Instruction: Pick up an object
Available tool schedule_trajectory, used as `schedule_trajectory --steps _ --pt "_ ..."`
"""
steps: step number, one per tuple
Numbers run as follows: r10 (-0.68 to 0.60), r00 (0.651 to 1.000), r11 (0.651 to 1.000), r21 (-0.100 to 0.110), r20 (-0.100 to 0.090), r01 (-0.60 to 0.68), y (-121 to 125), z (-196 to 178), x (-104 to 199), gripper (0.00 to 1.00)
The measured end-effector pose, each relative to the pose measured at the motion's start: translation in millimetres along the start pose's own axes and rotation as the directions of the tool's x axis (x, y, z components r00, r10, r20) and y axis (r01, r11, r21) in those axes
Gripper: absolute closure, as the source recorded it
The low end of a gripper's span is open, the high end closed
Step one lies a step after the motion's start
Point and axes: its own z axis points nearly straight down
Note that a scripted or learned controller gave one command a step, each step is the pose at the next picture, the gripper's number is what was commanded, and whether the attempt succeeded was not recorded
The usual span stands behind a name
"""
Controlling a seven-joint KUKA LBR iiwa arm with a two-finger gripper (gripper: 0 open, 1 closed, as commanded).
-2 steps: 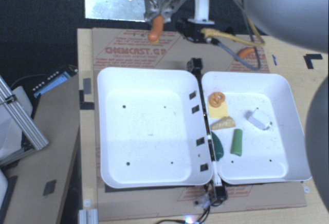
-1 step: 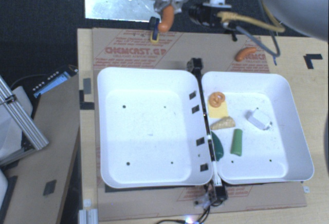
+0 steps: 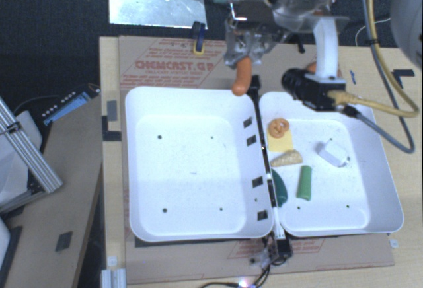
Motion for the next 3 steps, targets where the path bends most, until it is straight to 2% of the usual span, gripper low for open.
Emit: schedule_trajectory --steps 1,2,3 --pt "0.012 1.0 1.0 0.002 0.006 -0.012 42.0 3.2 -72.9 1.0" --pt "-0.002 1.0 1.0 0.011 0.004 0.002 57.2 78.2 -12.6 1.0" --pt "0.002 1.0 1.0 0.002 0.003 -0.002 57.7 61.3 -4.7 1.0"
